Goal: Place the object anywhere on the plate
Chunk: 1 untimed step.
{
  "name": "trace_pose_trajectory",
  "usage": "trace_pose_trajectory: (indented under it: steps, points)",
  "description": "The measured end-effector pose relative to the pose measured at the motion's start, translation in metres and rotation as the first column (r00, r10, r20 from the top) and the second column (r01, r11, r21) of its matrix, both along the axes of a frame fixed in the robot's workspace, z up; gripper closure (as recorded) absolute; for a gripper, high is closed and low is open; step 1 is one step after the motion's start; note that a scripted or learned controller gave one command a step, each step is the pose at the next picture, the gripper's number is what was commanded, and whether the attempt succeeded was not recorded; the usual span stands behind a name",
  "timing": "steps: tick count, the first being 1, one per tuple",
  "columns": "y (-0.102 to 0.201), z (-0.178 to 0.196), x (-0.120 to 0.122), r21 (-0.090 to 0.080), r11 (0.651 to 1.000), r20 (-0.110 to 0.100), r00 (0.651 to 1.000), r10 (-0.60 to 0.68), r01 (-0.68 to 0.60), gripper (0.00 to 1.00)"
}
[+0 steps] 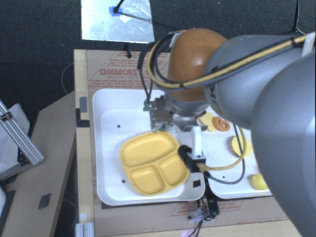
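A yellow three-compartment plate (148,162) lies in the left white bin (111,132), towards its front right. The arm's orange-banded wrist hangs over the bin's far right. Under it, the gripper (162,123) reaches down just beyond the plate's far rim. The wrist hides most of the gripper. A tiny greenish bit (161,129) shows at its lower end, too small to identify. All three plate compartments that I can see hold nothing.
The right bin (222,191) holds an orange ring on a pale yellow piece (217,124), a yellow item (243,146) and a yellow lump (259,181). A black fitting with a yellow cable (190,159) sits at the plate's right edge, over the divider between the bins. The grey arm covers the right side.
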State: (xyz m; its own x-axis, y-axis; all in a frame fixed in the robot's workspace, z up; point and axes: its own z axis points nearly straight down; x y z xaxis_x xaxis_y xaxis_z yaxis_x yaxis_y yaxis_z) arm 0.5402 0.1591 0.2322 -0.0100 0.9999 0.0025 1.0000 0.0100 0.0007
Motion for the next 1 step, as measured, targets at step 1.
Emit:
trace_pose_trajectory:
  steps: [1]
  points:
    - [-0.0031,0.0001,0.0005,-0.002,1.000,0.000,1.000,-0.005,0.005,0.00]
